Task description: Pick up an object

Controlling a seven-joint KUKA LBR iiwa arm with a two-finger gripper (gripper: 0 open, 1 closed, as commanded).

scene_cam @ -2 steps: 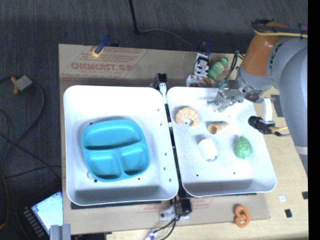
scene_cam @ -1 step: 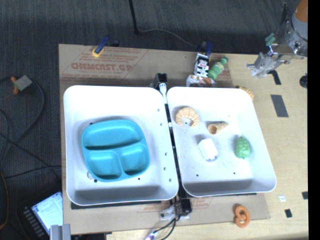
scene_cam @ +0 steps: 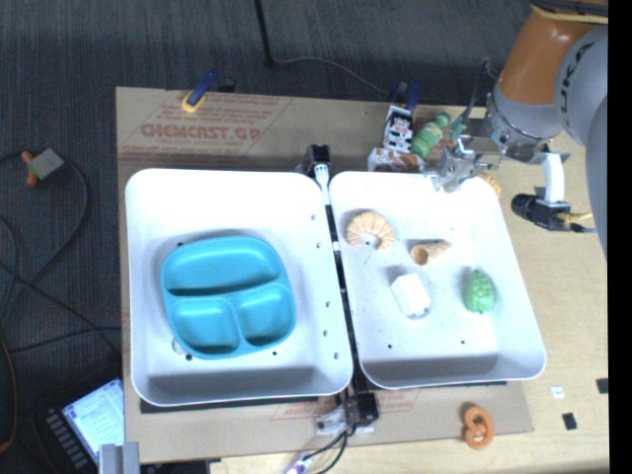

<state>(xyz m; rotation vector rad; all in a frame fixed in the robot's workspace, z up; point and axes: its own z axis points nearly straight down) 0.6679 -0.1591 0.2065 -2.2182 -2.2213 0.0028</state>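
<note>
So the gripper (scene_cam: 456,171) is up at the far right corner of the right bin (scene_cam: 513,363), over the rim, w/ nothing visibly between its fingers. Can't tell how far open it is, too small and cluttered there. Objs in that bin: tan shell-looking thing (scene_cam: 369,230) far left, small cone (scene_cam: 427,253) mid, white block (scene_cam: 410,294) just below it, green lumpy toy (scene_cam: 480,291) on the right. All well apart from the gripper; the cone's the nearest. Left bin (scene_cam: 148,363) has a blue divided tray (scene_cam: 228,295).
</note>
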